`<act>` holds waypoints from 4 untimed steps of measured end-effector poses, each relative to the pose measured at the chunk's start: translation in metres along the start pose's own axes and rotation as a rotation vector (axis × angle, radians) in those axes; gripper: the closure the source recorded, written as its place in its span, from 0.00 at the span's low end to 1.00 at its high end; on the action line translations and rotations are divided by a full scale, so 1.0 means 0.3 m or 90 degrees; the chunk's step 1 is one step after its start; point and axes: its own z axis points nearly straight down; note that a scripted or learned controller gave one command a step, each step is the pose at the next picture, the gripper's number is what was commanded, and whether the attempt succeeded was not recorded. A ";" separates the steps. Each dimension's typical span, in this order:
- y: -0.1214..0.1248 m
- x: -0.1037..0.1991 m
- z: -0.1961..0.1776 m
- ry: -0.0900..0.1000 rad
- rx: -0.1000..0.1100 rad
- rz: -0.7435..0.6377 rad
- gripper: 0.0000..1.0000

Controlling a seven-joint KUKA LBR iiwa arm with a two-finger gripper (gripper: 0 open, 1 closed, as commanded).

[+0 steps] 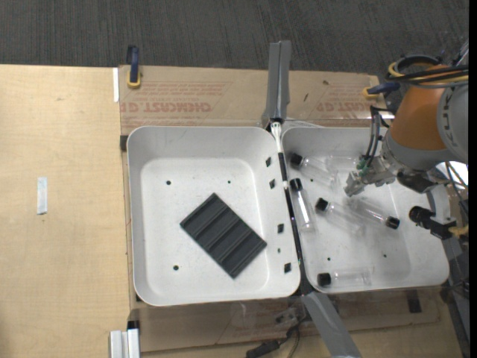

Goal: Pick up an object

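Observation:
A dark grey ribbed slab (pixel 223 235) lies at an angle in the middle of the left bin (pixel 149 155). The right bin (pixel 425 271) holds several clear tubes with black caps: one along the divider (pixel 302 207), one near the back (pixel 317 167), two in the middle (pixel 370 214) and one at the front (pixel 349 278). My gripper (pixel 357 185) hangs over the right bin's back half, just above the middle tubes, with the orange-banded wrist (pixel 417 121) up and to its right. Nothing shows in its grasp.
A grey divider post (pixel 279 80) rises between the bins at the back. Cardboard (pixel 194 99) lines the bench behind them. Cables and a black fitting (pixel 425 216) crowd the right bin's right side. Wooden table surface (pixel 59 200) lies to the left.

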 end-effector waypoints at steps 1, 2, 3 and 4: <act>0.000 0.000 0.000 0.000 0.000 0.000 0.00; -0.180 0.172 -0.133 0.001 0.002 0.002 0.00; 0.012 0.068 -0.097 0.001 0.001 -0.014 0.00; 0.252 0.051 -0.136 0.000 0.000 -0.007 0.00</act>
